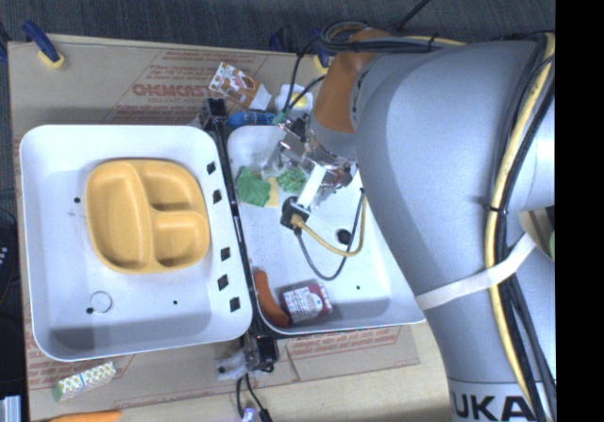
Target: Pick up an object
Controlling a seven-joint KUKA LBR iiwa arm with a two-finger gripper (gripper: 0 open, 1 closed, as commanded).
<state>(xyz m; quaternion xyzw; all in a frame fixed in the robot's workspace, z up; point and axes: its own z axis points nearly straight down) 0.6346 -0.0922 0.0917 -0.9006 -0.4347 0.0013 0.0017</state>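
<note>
Gripper [289, 165] just beside crumpled green object [251, 187], right bin [377, 290], grip state unclear

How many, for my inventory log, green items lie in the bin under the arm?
2. One green item lies beside the bin's left wall; the other green item sits just right of it. The arm may hide more.

We see bulky grey arm [444, 146]; orange band [335, 99] above wrist; white strap [472, 284] across casing; yellow, black cables [503, 165] along side; we read black "UKA" lettering [493, 405].
</note>
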